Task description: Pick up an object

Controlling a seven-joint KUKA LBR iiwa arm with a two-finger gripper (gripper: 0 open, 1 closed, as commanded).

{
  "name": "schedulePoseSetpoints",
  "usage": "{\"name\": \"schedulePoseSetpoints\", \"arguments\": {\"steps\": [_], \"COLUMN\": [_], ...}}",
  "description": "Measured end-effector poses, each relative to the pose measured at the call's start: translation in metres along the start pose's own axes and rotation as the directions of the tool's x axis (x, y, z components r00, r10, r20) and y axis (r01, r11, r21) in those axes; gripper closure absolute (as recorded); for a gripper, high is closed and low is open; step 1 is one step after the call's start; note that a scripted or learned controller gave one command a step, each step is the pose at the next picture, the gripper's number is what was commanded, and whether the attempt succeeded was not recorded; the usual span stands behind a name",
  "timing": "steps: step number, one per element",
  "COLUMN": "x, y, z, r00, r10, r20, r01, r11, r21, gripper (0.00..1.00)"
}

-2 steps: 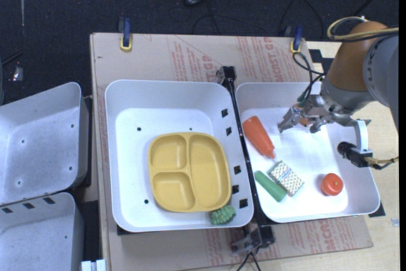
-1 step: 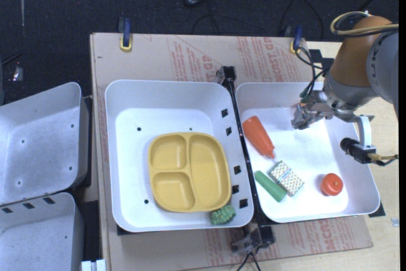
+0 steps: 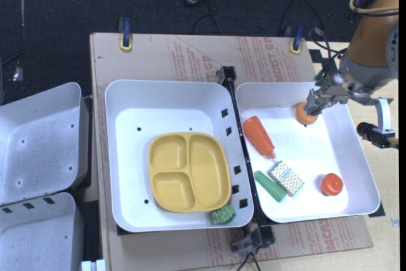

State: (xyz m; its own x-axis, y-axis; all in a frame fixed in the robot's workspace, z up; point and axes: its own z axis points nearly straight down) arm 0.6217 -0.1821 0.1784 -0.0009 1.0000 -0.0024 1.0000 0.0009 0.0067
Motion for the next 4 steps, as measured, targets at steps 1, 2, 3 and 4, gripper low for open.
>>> {"name": "schedulePoseSetpoints", "arguments": {"steps": [1, 2, 3, 4], "x": [0.004, 0.004, 0.061, 0.121], "y": [0.003, 0.004, 0.014, 0.022], "z": [-0.044, -0.070, -0.074, -0.073], "r00": [1.000, 1.000, 1.000, 1.000], "r10": [-0.002, -0.002, -0.008, -0.008], "r20": [0.000, -0.001, -0.004, -0.004], "r01": [0.002, 0.002, 0.008, 0.008], "r11": [1.000, 1.000, 1.000, 1.000], "r21": [0.000, 0.002, 0.004, 0.005], "gripper": [1.00, 1.00, 1.00, 1.00]}}
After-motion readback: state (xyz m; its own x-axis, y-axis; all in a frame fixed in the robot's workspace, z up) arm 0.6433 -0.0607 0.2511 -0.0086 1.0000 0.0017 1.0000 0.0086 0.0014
